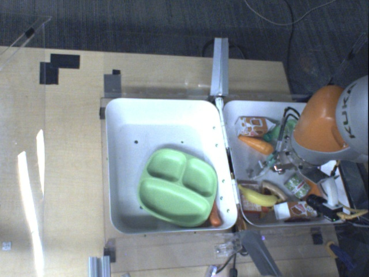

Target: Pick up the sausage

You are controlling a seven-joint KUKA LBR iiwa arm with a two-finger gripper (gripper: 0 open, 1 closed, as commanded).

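A small reddish-orange piece (214,216), which may be the sausage, pokes out from under the lower right edge of the green divided plate (177,186) in the left bin (124,154). Most of it is hidden by the plate. The gripper (275,165) hangs low over the middle of the right bin (232,149), under the arm's orange band (323,123). It sits among the cluttered items there, well to the right of the reddish piece and across the wall between the bins.
The right bin holds an orange carrot (257,145), a printed carton (255,124), a banana (258,198), a dark brown piece (253,184) just above it, and several small packets (300,209). A metal post (219,68) stands behind the bins' shared wall.
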